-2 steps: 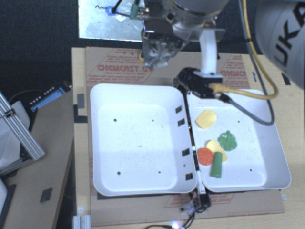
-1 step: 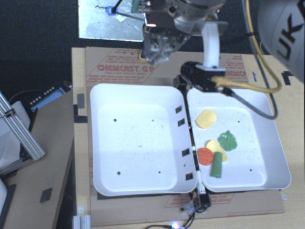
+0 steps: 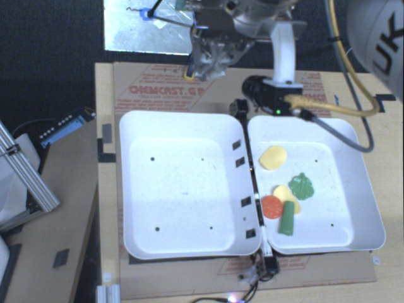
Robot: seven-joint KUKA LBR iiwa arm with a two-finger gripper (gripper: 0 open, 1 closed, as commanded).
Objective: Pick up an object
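Observation:
My gripper (image 3: 207,65) hangs high over the bench, above the far edge of the left bin (image 3: 132,169), well away from the objects. All of them lie in the right bin (image 3: 353,169). A pale yellow rounded piece (image 3: 273,157) sits near that bin's middle. Closer to the front, a dark green leafy piece (image 3: 301,186), a second yellow piece (image 3: 288,198), a red round piece (image 3: 272,207) and a green stick-shaped piece (image 3: 288,219) cluster together, touching one another. A small yellow spot (image 3: 189,74) shows beside the gripper's lower left; what it is cannot be made out.
A central divider with black clips (image 3: 247,175) separates the two bins. Both stand on a cardboard sheet (image 3: 158,90). A yellow cable (image 3: 341,109) and a grey hose run over the right bin's far right corner. An aluminium frame (image 3: 25,175) stands at the left.

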